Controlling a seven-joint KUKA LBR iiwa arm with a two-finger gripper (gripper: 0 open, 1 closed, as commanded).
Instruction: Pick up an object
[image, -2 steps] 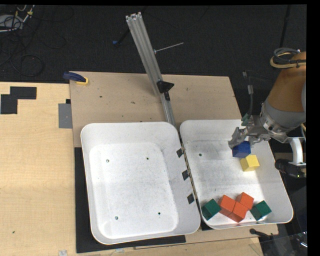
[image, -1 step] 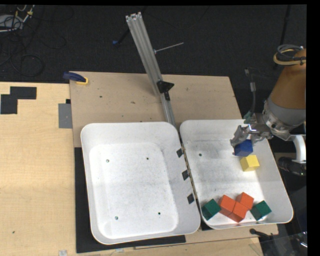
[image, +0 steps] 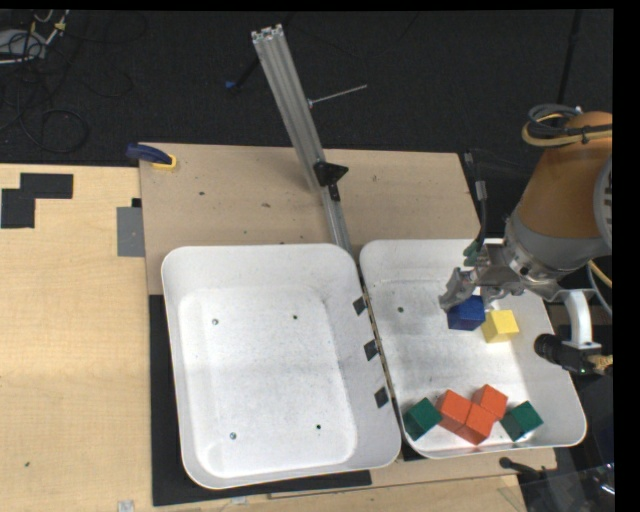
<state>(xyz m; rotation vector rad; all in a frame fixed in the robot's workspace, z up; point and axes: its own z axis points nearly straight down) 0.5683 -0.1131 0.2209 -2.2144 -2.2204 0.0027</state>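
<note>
Though partly hidden, blue block seemingly just under gripper.

Grey arm, orange band

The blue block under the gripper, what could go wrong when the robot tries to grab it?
1. The yellow block sits right against the blue block, so the gripper might bump it or catch both.
2. The gripper covers the blue block's top edge, so it may be off-center and the block could slip out.
</note>
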